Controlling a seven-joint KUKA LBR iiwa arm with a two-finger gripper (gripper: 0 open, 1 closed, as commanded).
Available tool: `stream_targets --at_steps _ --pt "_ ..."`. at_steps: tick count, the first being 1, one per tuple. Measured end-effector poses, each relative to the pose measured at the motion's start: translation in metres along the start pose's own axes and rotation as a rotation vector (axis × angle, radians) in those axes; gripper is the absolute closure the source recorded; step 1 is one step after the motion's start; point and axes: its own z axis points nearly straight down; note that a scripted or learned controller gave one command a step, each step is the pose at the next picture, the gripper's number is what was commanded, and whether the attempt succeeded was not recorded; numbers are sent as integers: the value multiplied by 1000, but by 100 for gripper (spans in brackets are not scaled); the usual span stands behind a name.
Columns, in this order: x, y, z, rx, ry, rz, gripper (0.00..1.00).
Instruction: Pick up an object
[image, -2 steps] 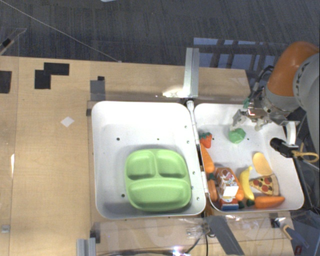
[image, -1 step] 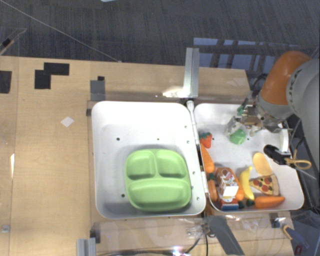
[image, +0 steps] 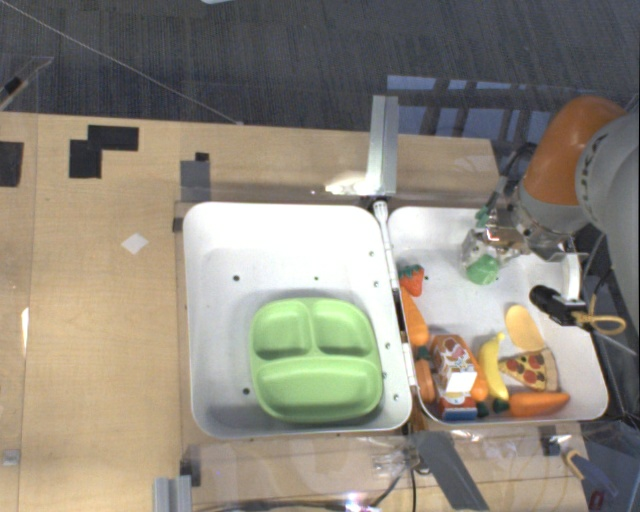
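Observation:
My gripper (image: 489, 246) hangs over the back of the right bin (image: 440, 228), under the arm's orange band. A small green toy (image: 483, 270) lies right at the gripper's tip, touching or almost touching it; whether it is gripped is unclear. Other toys fill the front of this bin: a red and green strawberry (image: 411, 278), a long carrot (image: 413, 320) along the left wall, a printed box (image: 455, 372), a banana (image: 491, 368), a pizza slice (image: 528, 370), a yellow oval piece (image: 524, 326) and a second carrot (image: 538, 403).
The left bin (image: 260, 245) holds a green divided plate (image: 315, 358) near its front. A metal divider post (image: 384, 150) stands behind the wall between the bins. The arm's body and cables crowd the right bin's right side.

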Motion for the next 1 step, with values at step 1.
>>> stream_targets --at_steps 1 --pt "62 -34 -93 4 1 175 100"
